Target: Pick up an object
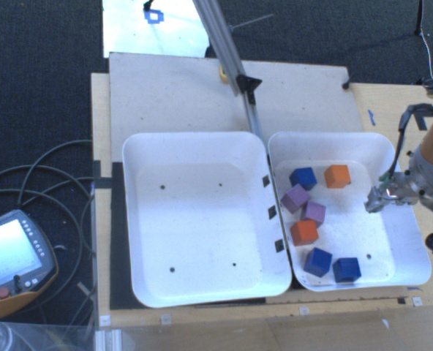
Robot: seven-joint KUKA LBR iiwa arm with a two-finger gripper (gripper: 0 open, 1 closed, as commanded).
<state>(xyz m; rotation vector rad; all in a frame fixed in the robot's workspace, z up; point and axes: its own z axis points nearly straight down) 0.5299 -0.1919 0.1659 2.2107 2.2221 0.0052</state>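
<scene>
Hand point(375, 199) near right bin's point(410, 258) outer wall

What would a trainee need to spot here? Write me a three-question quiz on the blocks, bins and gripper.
1. True or false: every block lies in the right bin.
2. How many blue blocks are there? A) one B) two C) three
3. Which block lies nearest the gripper?

Key:
1. True; the left bin holds none.
2. C: one at the back, two at the front.
3. The orange block at the back, which lies apart from the gripper.
</scene>
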